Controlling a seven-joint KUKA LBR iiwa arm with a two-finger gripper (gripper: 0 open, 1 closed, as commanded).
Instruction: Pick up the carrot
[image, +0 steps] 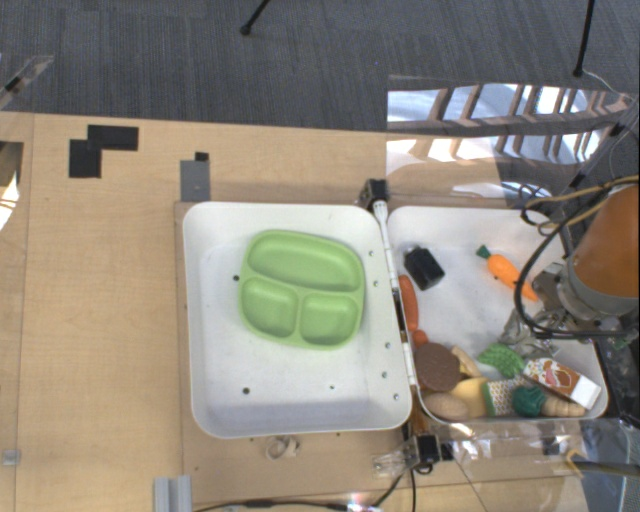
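The carrot (504, 268) is small and orange with a green top. It lies in the back part of the right bin (455, 232), tilted with its green end toward the back left. My gripper (522, 330) hangs from the grey wrist below the orange band. It sits over the right bin, a little in front of the carrot and to its right, apart from it. The gripper is low over the bin floor beside a green leafy toy (499, 360). Nothing shows between its tips.
The right bin also holds a black block (424, 267), a reddish long toy (408, 300), a brown disc (435, 366), a potato (449, 406), corn (491, 395), a broccoli (530, 400) and a small carton (556, 378). A green divided plate (302, 288) lies in the left bin (215, 400).
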